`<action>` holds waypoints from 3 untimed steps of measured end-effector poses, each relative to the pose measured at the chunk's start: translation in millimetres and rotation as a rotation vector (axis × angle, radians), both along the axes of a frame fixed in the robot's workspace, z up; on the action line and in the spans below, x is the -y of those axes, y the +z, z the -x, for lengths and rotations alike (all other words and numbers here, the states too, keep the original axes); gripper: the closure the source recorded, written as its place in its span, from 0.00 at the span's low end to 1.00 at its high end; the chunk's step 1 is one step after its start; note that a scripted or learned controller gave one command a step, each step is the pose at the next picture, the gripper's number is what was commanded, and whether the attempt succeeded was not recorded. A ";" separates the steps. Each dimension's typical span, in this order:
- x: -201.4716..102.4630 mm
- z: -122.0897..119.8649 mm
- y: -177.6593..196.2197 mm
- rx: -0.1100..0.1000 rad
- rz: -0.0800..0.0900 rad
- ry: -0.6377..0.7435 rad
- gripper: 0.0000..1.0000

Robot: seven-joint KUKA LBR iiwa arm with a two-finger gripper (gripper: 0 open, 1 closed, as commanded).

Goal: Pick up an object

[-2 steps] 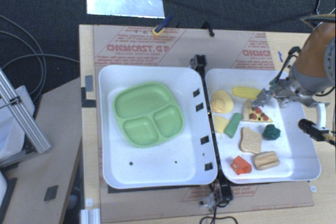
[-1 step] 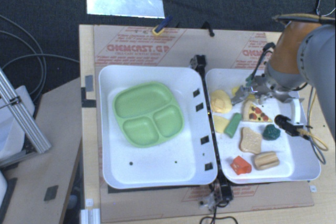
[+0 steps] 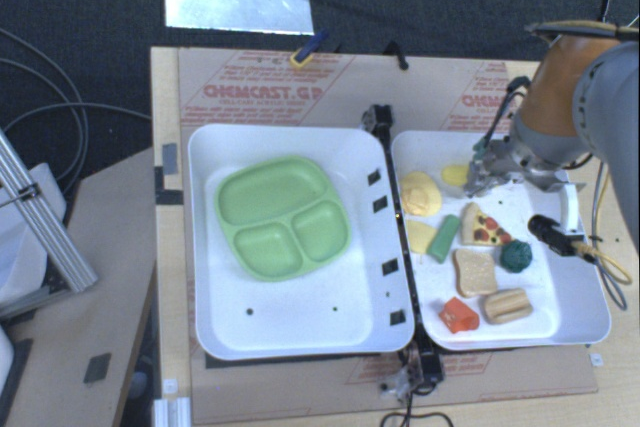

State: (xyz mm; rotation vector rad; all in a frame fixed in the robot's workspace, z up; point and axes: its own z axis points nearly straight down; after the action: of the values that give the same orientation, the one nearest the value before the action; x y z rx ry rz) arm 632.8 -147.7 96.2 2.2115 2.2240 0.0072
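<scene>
where toys crowd, gripper [image 3: 478, 177] hovers.

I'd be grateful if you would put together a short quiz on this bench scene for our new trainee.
1. True or false: the green divided plate lies in the left bin.
2. Which toy food lies nearest the front rim of the right bin? A) pizza slice B) hot dog bun C) broccoli
3. Fill in: the gripper hovers over the ____ end of the right bin.

Key
1. True.
2. B; the bun sits beside the red piece, below the bread slice.
3. Far; it is close to the small yellow piece.
</scene>
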 end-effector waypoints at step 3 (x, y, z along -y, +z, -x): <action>-309.5 148.3 120.3 -0.004 -0.004 0.012 1.00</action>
State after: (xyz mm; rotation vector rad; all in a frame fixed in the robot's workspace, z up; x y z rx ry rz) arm 484.5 161.8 216.5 2.2017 2.2412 0.0071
